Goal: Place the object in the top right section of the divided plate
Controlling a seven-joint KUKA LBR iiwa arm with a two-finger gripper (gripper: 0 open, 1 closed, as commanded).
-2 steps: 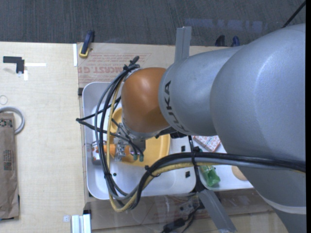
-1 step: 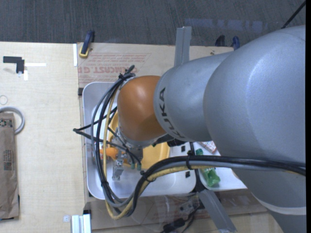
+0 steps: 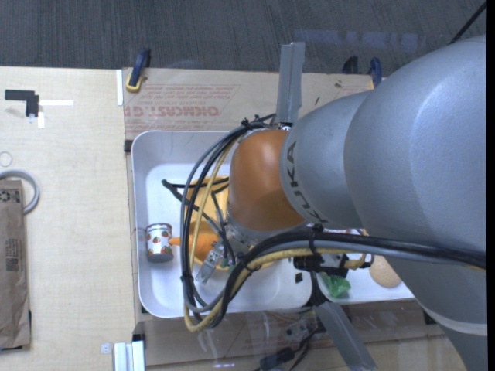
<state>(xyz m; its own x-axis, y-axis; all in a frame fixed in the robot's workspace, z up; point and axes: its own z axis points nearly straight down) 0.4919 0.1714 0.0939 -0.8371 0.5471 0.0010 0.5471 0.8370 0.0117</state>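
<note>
We see a light wooden bench [image 3: 69, 207] with a dark grey floor behind it. A piece of brown cardboard [image 3: 193, 103] with red letters lies at the back, and a brown paper bag [image 3: 11, 261] lies far left of the claw.

The big grey arm [image 3: 402, 176] with its orange band [image 3: 259, 180] reaches down into the left white bin [image 3: 147, 168]. The claw [image 3: 210, 263] sits low in this bin, under the wrist and a bunch of black and yellow cables [image 3: 201, 300]. The arm hides most of it, so we cannot tell if the claw is open or closed, or if it has anything in it.

Just left of the claw lies a small orange thing [image 3: 195, 243]. A bit further left stands a little silver can [image 3: 159, 243] with red spots. Behind the claw we see a yellow flat thing [image 3: 207, 195], mostly covered by the arm. It may be the plate, but we cannot tell.

To the right of the claw, in the right bin [image 3: 371, 304], we see a green thing [image 3: 337, 287] and a tan round thing [image 3: 384, 273] near it. The arm covers the rest of that bin.
</note>
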